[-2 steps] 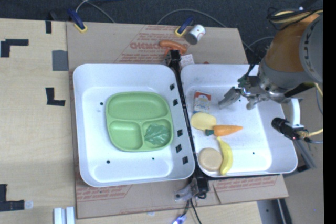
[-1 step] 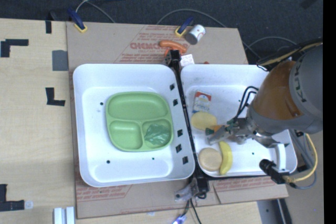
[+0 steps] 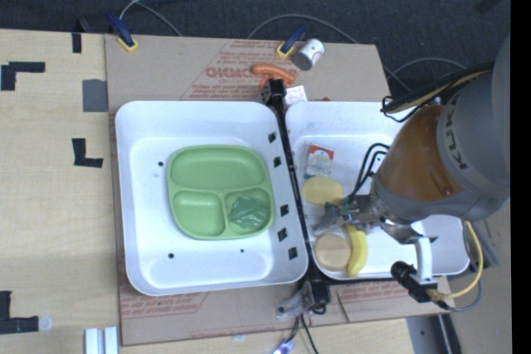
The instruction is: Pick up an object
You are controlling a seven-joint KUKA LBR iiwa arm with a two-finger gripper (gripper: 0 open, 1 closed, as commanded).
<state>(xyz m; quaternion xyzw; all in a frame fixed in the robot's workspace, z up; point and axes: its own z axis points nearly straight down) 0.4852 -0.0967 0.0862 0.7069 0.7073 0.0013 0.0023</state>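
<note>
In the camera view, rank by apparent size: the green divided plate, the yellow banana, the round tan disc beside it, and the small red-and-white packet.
1. Green divided plate
2. Yellow banana and round tan disc: too alike to rank
3. Small red-and-white packet

One fixed camera, high above the bench (image 3: 50,178), looking down at a slight slant. Both white bins (image 3: 141,178) fit mid-frame. Arm (image 3: 452,153) enters from right edge, bulking near the lens.
</note>
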